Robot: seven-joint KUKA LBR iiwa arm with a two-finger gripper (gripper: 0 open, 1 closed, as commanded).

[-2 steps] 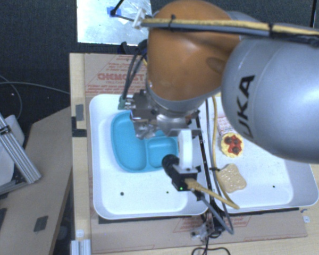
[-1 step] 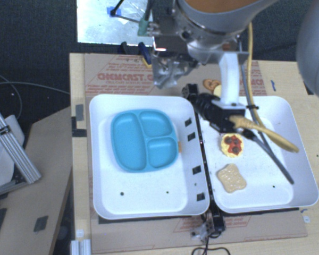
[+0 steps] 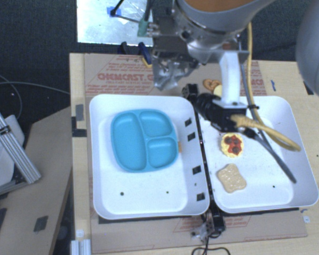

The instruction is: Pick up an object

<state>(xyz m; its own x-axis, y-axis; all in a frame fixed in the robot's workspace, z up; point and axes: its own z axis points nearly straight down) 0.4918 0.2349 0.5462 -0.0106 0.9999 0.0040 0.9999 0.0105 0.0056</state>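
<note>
- Approach step, I judge: the gripper (image 3: 167,77) hangs over the bins' far edge. I cannot tell whether it is apart or together.
- Candidates: blue plate (image 3: 144,139) in the left bin (image 3: 103,158); toy pizza (image 3: 233,145) and toast (image 3: 232,178) in the right bin (image 3: 290,124).
- Next: centre over one, then descend.

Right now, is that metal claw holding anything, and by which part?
Nothing is held: the metal gripper hangs behind the left white bin, apart from its blue divided tray.

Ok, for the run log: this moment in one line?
pincer near far edge of left bin | left bin: blue tray | right bin: pizza, cracker
</note>
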